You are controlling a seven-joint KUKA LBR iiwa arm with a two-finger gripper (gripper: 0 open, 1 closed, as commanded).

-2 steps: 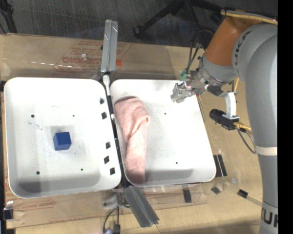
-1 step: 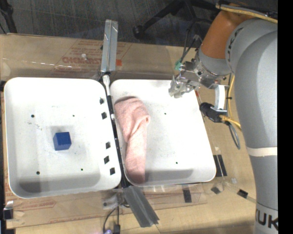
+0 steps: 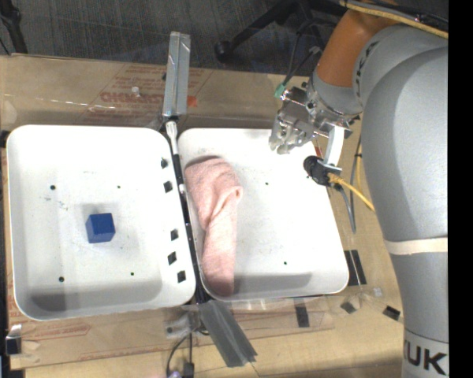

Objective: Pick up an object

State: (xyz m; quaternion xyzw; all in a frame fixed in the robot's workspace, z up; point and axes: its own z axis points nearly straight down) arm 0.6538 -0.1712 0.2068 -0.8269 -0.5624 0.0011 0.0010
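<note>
Soft pink folded cloth (image 3: 214, 220): centre frame, long axis running top to bottom, lying lower left of the gripper (image 3: 290, 138). Gripper: upper right, above the right white bin's (image 3: 299, 235) top edge; jaw state cannot be told.

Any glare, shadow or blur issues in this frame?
Camera view: white bins are bright, near washed out, with soft shadows along their near walls; small blue cube and pink cloth read clearly; gripper looks slightly soft, its fingers hard to resolve.
</note>
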